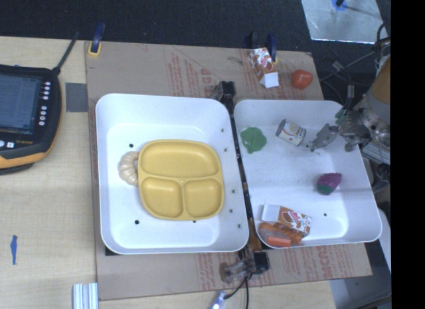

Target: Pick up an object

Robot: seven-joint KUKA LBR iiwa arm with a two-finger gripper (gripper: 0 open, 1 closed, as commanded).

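Observation:
The right bin (352,224) holds a green flat piece (253,139), a small white can (291,132) on its side, a purple lump (328,182) and a printed packet (285,224) in the near left corner. My gripper (332,144) reaches in from the right edge, just right of the can and above the purple lump. Its fingers (317,140) are spread open with nothing between them. In the left bin (113,228) lies a yellow divided plate (180,179) with a beige bread-like piece (127,167) against its left side.
Behind the right bin, on the cardboard, stand a small carton (263,66) and a red tomato-like ball (302,78). A teach pendant (23,116) rests on the bench at far left. Clamps (227,91) sit between the bins at back and front.

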